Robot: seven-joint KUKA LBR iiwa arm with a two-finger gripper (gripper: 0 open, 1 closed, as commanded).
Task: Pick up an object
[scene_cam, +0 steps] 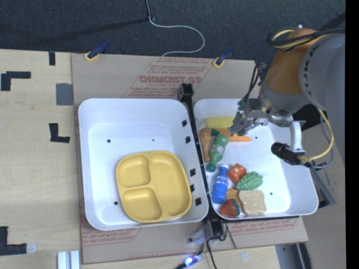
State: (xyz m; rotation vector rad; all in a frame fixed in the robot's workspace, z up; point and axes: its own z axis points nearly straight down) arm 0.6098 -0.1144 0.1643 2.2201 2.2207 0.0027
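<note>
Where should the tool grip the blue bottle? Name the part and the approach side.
Grip the blue bottle across its mid-body, coming straight down. It lies flat, lengthwise up the right bin, with the red piece close on one side, so close across its narrow width.

Claw low over toy food in right bin; yellow plate in left bin.

A wooden bench bears cardboard under two white bins.
</note>
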